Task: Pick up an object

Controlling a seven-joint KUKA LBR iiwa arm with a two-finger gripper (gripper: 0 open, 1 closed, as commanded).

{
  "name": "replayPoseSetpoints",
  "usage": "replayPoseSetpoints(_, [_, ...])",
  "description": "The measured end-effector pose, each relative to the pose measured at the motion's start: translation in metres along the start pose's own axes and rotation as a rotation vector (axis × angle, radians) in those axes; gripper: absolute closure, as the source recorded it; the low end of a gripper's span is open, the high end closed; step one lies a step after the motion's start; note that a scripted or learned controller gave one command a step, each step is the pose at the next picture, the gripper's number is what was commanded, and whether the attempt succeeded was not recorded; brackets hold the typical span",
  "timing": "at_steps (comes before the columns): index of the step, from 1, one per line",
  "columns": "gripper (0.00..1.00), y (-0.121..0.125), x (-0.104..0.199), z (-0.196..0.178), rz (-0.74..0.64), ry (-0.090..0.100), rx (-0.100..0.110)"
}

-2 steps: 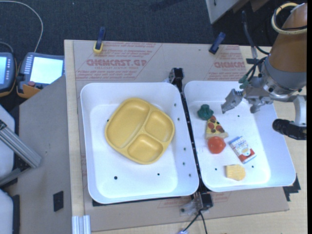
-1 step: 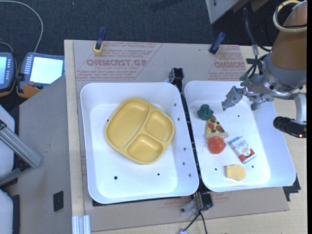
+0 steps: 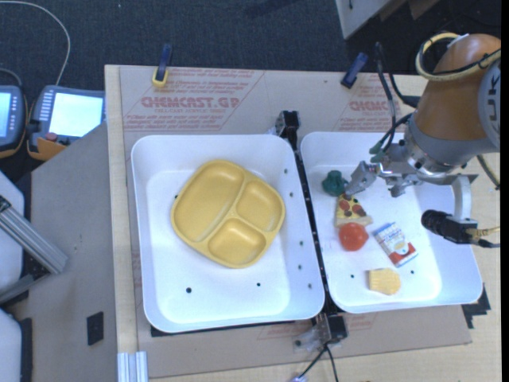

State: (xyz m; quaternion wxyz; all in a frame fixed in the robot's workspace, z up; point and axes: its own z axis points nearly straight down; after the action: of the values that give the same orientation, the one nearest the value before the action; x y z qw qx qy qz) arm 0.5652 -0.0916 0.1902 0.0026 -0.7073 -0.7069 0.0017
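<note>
Hovering at the upper part of the right bin (image 3: 445, 297), the gripper (image 3: 359, 180) sits just beside the green toy (image 3: 333, 183), so this looks like the approach step, nothing lifted yet. Claw state: can't tell, view too small and the arm's body crowds it. Other candidates lie center-right of frame: pizza-slice toy (image 3: 350, 209), red tomato (image 3: 353, 237), small carton (image 3: 395, 243), yellow piece (image 3: 385, 281); next move prob. needs centering over one item, then descending and closing; yellow divided plate (image 3: 228, 212) sits in the left bin (image 3: 151, 213).
</note>
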Motion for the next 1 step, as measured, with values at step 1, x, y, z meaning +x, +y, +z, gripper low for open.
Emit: replayPoseSetpoints(1, [0.0, -0.0019, -0.004, 0.0631, 0.001, 0.0, 0.001])
